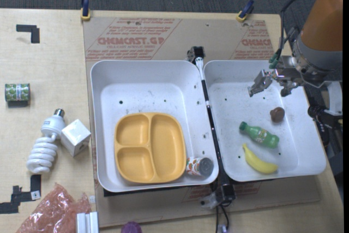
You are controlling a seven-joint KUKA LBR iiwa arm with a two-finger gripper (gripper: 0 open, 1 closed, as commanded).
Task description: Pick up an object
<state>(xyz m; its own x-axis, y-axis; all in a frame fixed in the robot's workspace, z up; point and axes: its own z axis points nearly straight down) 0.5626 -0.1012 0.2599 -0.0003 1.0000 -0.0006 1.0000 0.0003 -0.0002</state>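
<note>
R bin (305, 163): green bottle (259, 135) lying on its side, mid-floor; yellow banana (260, 161) just below it, flat, near front wall; small brown lump (277, 114) up-right, apart from both.

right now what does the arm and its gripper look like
The arm is a thick rounded body, orange on its upper section with a grey section below it toward the wrist. Black cables loop along its left side. The gripper is a small silvery metal assembly with thin fingers, and a short green part shows beside the wrist.
</note>
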